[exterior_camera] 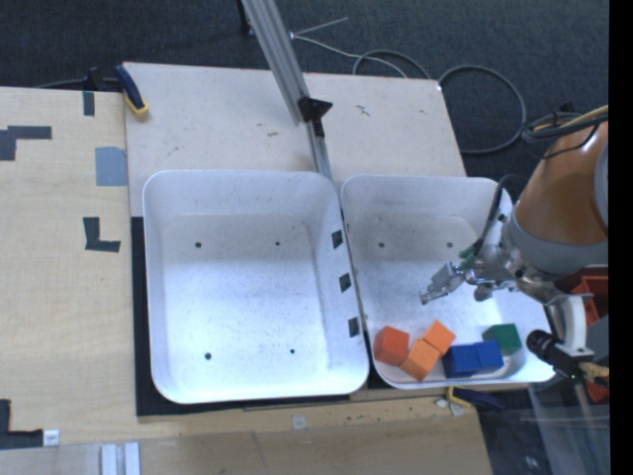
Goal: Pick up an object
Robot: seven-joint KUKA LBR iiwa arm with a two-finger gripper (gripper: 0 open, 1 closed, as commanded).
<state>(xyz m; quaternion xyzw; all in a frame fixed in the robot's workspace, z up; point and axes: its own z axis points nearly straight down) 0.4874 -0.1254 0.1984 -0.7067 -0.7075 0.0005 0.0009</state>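
Observation:
Several blocks lie along the near wall of the right bin: an orange cube, two more orange blocks, a blue block and a green block. My gripper hangs over the middle of the right bin, above and slightly behind the blocks, pointing left. Its fingers look close together with nothing between them, but they are small and dark against the bin.
The left bin sits beside the right one, sharing a wall with black markers. A metal rail slants down from the top to the bins' junction. Cables lie on the dark floor at the upper right.

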